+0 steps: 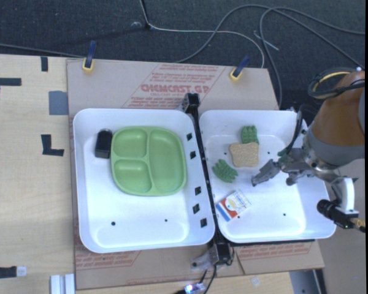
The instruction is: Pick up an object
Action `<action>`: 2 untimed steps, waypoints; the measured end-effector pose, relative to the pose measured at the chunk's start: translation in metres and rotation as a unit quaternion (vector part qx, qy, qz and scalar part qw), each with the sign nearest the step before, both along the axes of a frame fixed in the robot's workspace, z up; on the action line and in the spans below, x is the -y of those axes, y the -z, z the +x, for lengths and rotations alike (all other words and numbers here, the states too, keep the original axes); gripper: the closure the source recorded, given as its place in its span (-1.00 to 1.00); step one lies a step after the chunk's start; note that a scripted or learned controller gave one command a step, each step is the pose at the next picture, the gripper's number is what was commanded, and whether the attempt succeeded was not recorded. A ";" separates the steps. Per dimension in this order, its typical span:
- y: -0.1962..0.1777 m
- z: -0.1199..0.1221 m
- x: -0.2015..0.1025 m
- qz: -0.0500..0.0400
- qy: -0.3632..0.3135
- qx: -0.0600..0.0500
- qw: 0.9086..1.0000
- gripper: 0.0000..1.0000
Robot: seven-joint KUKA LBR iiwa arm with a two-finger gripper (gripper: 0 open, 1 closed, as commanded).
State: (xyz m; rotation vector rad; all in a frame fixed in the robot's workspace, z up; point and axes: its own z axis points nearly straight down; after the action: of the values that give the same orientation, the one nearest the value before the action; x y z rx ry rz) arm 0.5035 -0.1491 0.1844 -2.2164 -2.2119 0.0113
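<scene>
The right bin (294, 222) holds a tan slice-shaped piece (244, 155), a green ridged piece (249, 134) just behind it, a green leafy piece (224, 170) to its left, and a small white packet with red and blue print (233, 204) near the front. My gripper (276, 176) hangs over the middle of this bin, just right of the tan piece. It is open, with nothing between its fingers: one dark finger (262, 175) points left toward the leafy piece, the other (292, 179) lies further right.
In the left bin (86, 213) lies a green divided plate (148, 161) with a small black block (103, 143) at its left edge. A black divider (199, 164) runs between the bins. Cables trail across the dark floor behind the bench.
</scene>
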 end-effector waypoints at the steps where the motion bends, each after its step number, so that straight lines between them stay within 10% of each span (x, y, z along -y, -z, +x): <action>1: -0.005 0.003 0.000 -0.001 -0.001 0.005 1.000 -1.00; 2: 0.039 0.000 0.000 -0.001 -0.001 0.003 1.000 -1.00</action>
State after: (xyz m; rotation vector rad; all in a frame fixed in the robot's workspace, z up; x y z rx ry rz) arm 0.5033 -0.1488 0.1456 -2.2169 -2.2190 0.0060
